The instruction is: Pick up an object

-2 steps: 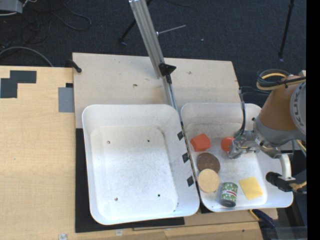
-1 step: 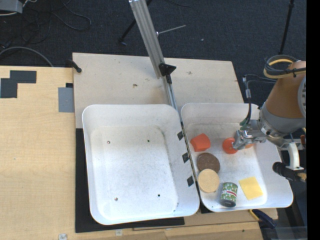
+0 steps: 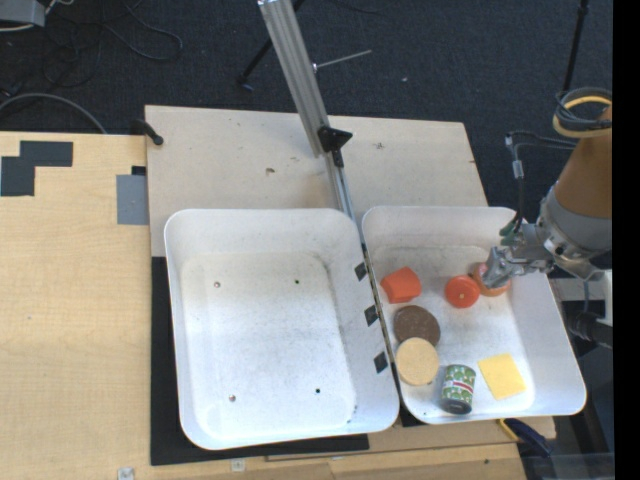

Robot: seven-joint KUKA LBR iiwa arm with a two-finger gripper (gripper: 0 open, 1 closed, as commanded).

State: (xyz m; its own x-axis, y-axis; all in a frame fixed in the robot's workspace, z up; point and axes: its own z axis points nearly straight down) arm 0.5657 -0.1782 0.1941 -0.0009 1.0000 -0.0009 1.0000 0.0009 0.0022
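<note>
My arm (image 3: 585, 193) reaches in from the right, over the far right corner of the right bin (image 3: 560, 353). My tool (image 3: 497, 271) hangs low over that bin, close to its right wall, and points toward the middle of the bin. A small orange shape shows right at its tip, but I cannot tell whether that is a thing between my fingers or part of the tool, and I cannot tell whether the fingers are apart or together.

The things to pick from all lie in the right bin. A round red-orange ball (image 3: 462, 291) sits just beside my tool, on its left, very near or touching the tip. Further left, near the wall shared with the other bin, lies an orange block (image 3: 402, 285). Below it is a dark brown disc (image 3: 416, 324), and touching that on its near side a pale tan disc (image 3: 418, 361). Near the front of the bin a small green and white can (image 3: 458, 388) lies beside a yellow block (image 3: 502, 376), the can on the left and the block on the right.

The left bin (image 3: 200, 238) stands next to the right one on the table (image 3: 240, 158). A metal rail (image 3: 300, 78) runs at a slant from the far side down toward the gap between the two bins.
</note>
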